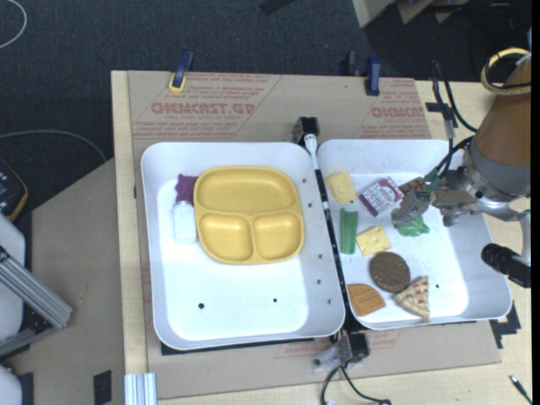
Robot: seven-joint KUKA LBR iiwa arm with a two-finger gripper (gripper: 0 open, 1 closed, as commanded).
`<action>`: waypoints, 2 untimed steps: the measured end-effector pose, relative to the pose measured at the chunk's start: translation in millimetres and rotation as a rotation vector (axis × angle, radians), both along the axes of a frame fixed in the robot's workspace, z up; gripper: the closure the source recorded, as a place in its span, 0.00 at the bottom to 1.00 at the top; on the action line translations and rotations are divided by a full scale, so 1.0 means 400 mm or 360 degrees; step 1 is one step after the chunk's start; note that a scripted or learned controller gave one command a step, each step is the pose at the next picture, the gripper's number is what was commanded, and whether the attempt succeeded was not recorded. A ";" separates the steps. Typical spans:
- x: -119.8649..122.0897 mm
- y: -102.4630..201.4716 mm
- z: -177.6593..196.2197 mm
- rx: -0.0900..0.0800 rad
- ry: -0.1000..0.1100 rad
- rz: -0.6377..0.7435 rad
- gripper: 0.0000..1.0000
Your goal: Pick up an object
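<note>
Two shallow white bins sit side by side on the tabletop (253,99). The left bin (236,310) carries a yellow divided plate (249,213), with a purple item (186,186) and a small white item (183,223) tucked against the plate's left edge. The right bin (472,285) holds the scattered toy food: a pale yellow block (341,187) near its upper left, a packet with a maroon label (380,196) beside that, a green stick (347,231) lying along the left wall, a yellow cheese wedge (373,241) just right of the stick, a round brown cookie (390,271) below it, an orange biscuit (364,299) at the lower left, and a pizza slice (414,297) near the lower edge. The arm reaches in from the right, and its gripper (413,211) hangs low over the upper middle of the right bin, directly above a green leafy piece (413,225) that shows beneath its tip. Whether the gripper is spread or pressed together cannot be made out here, nor whether it actually touches the green piece.
</note>
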State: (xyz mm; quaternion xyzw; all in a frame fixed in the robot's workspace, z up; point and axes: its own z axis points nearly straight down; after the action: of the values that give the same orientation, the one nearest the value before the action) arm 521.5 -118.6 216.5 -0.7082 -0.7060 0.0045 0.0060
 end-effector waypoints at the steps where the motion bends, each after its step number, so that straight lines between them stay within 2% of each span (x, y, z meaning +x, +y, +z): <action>1: 0.007 0.000 0.017 -0.0003 -0.0023 0.0004 0.00; 2: -0.017 0.012 -0.127 0.0001 -0.0010 0.0004 0.00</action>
State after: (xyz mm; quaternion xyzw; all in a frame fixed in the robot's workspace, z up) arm 514.9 -113.8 165.5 -0.7073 -0.7069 0.0020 0.0040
